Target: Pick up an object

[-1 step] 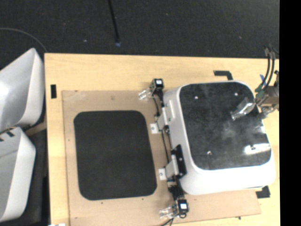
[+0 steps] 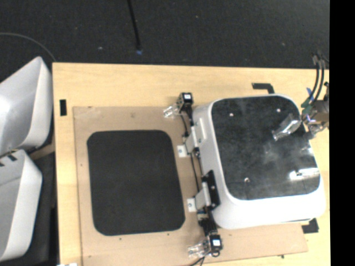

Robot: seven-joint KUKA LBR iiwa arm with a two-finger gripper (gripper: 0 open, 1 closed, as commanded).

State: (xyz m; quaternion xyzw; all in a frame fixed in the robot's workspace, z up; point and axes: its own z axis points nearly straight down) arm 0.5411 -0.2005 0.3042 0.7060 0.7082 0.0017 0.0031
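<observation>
End effector (image 2: 288, 127) at right edge of view, over upper right part of white bin (image 2: 266, 212). Fingers (image 2: 284, 129) slightly apart, nothing visible between them. Bin floor dark and scuffed. One small pale object (image 2: 304, 174) lies on bin floor near right wall, below end effector, apart from it. Black mat (image 2: 136, 182) on surface (image 2: 122, 82) to the left.

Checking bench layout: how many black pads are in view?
2. One black pad lies bare on the brown board at left; the other is the floor of the white bin at right. None looks hidden.
</observation>
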